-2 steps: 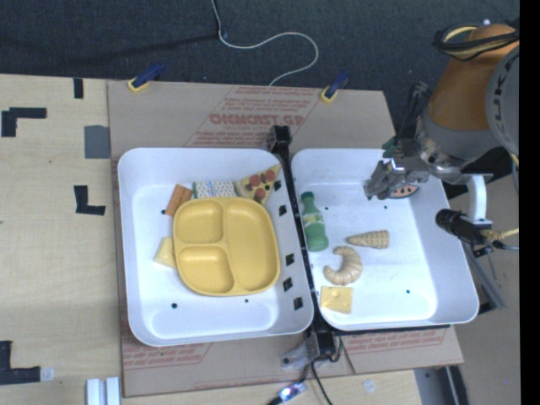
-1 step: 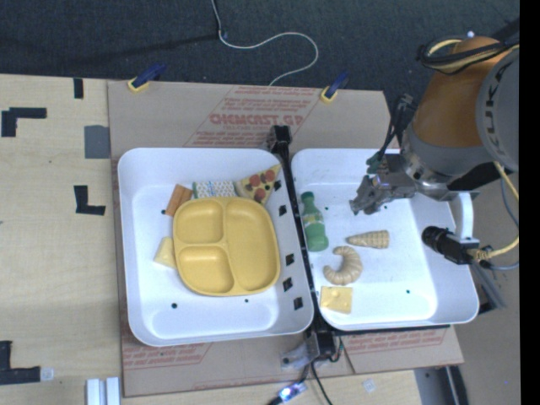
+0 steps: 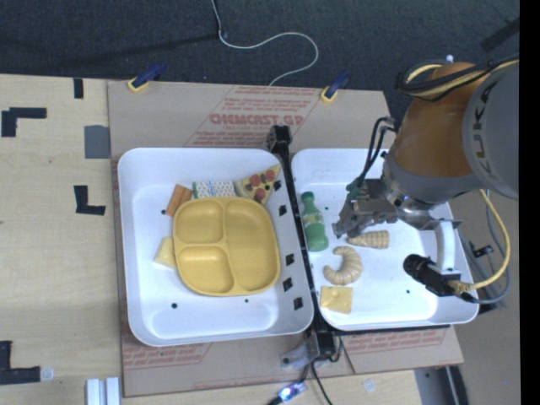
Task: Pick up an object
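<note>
From my seat I read the gripper (image 3: 353,219) as sitting low over the right bin (image 3: 405,310), its dark fingertips pointing toward about eight o'clock from the orange wrist band, and nothing is visibly held between them; whether the fingers are spread or closed I cannot tell, since the dark metal blurs together there. The nearest candidate is the corn cob (image 3: 371,240), a small pale piece lying just beside the fingertips at roughly four o'clock from them, with its long axis running close to the three-to-nine line, tipped slightly down on the right. Close below it, at about six o'clock from the gripper, lies the croissant (image 3: 344,265), curved like a hook. The green bottle (image 3: 314,223) lies at nine o'clock from the gripper, against the divider between the bins, its long axis along twelve-to-six. A yellow cheese wedge (image 3: 337,299) rests further off at six o'clock, near the bin's front wall. The left bin (image 3: 139,251) holds a yellow divided plate (image 3: 226,245), well apart from the arm. My judgement is that the corn cob is the natural target, needing only a short shift toward four o'clock and a grip across its short side.
</note>
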